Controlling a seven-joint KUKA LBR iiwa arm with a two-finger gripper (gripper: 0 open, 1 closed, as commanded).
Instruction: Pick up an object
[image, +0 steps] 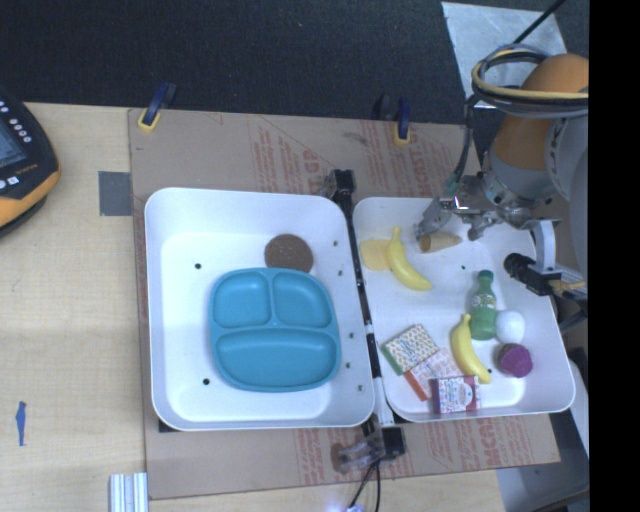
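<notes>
My gripper (452, 226) hangs low over the far end of the right bin (560, 400), under the grey wrist with the orange band. A small tan piece (440, 241) lies right at its tip; whether it is held is unclear. Just left of it are a yellow banana (406, 265) and a pale yellow slice (373, 254). Nearer the front lie a green bottle (483, 304), a white ball (510, 326), a purple ball (515, 360), a second banana (467, 350), a patterned box (412, 347) and a pink box (453, 394).
The left bin (170, 300) holds a blue divided plate (273, 328) and a brown disc (288, 252). A yellow and black handset (18, 150) rests on the bench at far left. Clamps (402, 118) pin the cardboard sheet at the back edge.
</notes>
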